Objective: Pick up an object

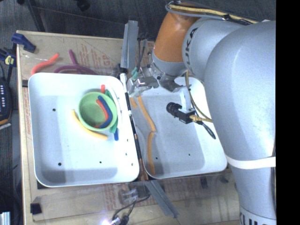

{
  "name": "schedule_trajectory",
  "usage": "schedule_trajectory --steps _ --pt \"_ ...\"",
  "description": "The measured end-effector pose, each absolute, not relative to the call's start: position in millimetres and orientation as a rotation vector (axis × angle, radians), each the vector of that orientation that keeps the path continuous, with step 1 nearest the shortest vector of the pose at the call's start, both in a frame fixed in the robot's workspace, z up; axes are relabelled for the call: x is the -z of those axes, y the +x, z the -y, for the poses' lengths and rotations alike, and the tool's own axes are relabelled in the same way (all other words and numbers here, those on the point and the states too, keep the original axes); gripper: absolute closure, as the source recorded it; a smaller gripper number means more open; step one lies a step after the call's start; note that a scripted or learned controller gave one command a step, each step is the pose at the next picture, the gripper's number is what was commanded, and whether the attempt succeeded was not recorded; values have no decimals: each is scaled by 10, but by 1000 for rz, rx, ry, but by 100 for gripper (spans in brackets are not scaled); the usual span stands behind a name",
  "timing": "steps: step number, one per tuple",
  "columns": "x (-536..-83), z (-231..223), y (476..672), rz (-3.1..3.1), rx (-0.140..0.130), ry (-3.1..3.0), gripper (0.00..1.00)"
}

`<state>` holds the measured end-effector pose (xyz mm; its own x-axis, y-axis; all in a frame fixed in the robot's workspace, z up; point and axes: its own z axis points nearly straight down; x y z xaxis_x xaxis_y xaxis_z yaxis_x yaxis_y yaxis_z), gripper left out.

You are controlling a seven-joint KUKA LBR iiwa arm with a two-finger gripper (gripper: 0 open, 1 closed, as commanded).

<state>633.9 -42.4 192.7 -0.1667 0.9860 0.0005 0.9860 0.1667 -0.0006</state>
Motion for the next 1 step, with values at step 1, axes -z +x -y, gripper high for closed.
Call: schedule_trajectory --steps 1 --pt "-1926 427 6338 2398 -1 -2028 0"
